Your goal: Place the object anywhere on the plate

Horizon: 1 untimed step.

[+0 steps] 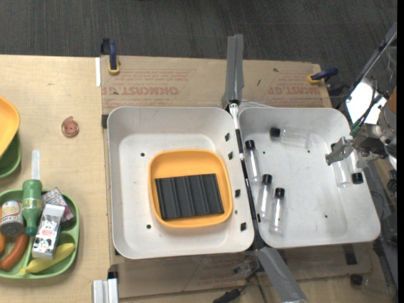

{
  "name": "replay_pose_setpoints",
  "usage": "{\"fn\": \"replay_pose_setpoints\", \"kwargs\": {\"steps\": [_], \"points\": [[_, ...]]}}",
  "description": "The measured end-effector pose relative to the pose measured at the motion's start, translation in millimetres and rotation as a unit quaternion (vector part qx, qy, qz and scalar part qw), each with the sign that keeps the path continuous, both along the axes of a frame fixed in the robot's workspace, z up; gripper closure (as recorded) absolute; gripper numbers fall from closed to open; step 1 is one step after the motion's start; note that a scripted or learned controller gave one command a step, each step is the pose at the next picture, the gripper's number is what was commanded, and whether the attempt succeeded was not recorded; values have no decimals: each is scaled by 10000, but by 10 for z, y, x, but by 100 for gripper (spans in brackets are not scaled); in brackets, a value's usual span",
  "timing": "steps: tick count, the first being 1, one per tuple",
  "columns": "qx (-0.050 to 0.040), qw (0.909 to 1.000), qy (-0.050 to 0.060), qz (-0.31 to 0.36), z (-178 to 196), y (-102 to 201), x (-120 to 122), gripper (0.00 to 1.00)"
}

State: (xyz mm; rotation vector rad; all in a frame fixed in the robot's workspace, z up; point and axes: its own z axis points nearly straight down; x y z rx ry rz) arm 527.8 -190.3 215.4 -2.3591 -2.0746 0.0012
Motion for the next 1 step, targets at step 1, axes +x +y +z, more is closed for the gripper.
{"fn": "replay_pose_setpoints", "kwargs": {"steps": [1], "points": [[-5, 9892, 2, 1462, 27, -192, 534, 100]]}}
